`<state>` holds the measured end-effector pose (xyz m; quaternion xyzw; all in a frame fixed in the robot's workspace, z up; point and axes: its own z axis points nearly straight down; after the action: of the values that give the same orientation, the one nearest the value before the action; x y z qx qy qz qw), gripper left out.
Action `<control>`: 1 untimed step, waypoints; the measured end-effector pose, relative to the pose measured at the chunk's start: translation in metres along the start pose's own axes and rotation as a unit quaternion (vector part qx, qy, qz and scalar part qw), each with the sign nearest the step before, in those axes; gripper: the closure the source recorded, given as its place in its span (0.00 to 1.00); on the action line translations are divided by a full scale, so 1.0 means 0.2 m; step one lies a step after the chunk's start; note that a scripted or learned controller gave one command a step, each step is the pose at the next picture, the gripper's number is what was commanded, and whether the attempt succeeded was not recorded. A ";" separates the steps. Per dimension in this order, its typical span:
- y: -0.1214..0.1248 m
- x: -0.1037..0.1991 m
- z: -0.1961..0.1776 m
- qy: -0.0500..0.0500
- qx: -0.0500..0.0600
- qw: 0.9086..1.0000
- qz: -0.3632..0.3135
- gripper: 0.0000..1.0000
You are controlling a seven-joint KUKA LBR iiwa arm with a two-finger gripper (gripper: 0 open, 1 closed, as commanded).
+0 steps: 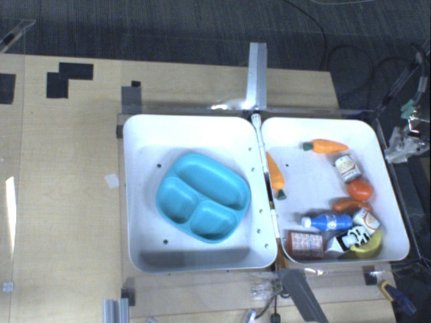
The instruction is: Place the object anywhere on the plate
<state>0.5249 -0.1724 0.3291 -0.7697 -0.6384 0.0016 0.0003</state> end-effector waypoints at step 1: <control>-0.18 0.47 0.41 0.001 0.001 0.997 -0.082 1.00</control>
<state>0.5060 -0.0729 0.2479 -0.7147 -0.6994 0.0013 0.0013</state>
